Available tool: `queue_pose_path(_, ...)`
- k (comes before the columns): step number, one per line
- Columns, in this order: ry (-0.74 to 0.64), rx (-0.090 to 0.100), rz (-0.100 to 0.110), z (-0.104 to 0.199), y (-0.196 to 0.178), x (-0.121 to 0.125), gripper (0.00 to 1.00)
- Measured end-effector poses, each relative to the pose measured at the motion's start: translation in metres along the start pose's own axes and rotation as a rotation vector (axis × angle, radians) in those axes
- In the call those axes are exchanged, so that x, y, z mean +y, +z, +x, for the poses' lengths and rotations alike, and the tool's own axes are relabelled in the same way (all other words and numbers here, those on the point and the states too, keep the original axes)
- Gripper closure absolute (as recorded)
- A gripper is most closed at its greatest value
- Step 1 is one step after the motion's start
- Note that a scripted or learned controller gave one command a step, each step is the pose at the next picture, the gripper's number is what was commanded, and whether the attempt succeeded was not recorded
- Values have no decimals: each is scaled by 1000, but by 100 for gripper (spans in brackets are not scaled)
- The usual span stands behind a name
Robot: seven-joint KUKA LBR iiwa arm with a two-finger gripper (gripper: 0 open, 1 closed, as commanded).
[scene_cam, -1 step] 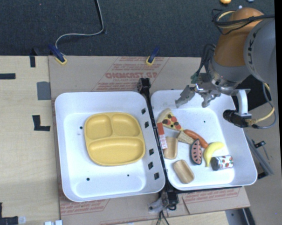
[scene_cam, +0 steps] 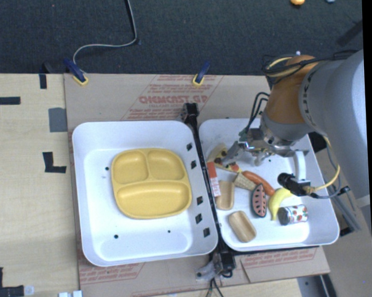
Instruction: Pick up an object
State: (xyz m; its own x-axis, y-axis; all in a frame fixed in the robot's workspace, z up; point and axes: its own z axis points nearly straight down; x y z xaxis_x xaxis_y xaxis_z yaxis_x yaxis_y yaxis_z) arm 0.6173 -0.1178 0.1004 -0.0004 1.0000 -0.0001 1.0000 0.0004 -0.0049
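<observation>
Because the arm [scene_cam: 331,101] reaches in from the right and hangs over the far half of the right bin [scene_cam: 328,234], its grey bulk and orange band cover much of that bin's upper right corner, and whatever may lie beneath them cannot be made out. Both bins sit side by side on a cardboard sheet [scene_cam: 165,99] clipped to the surface [scene_cam: 27,182], which likely keeps them from sliding under the arm's pushes. The left bin [scene_cam: 94,241] carries a yellow divided plate [scene_cam: 152,182] lying flat near its middle, well apart from the arm.

All the small candidates for picking are crowded in the right bin, probably so that a single descent has several chances. The claw [scene_cam: 247,147] hovers near the bin's upper left, just above this clutter; whether its tips are apart or together cannot be told, since the metal parts blur into one another, and nothing is seen caught between them. Just below it lie an orange carrot-like piece [scene_cam: 259,180] and a pale wedge [scene_cam: 243,180]. Further toward the near edge sit a tan oval piece [scene_cam: 225,198], a bread-like loaf [scene_cam: 242,226], a watermelon slice [scene_cam: 259,203], a yellow banana [scene_cam: 278,202] and a small can [scene_cam: 294,215], the banana touching the can. A small dark and yellow item [scene_cam: 220,155] by the bin's left wall is too small to name, and a red strip [scene_cam: 212,173] beside it is partly hidden by the divider.
</observation>
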Motion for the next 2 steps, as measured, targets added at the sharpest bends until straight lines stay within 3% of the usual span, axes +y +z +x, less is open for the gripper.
queue_pose_path(1, -1, 0, -2, 0, -10, 1, 100)
queue_pose_path(2, -1, 0, -2, 0, -10, 1, 0)
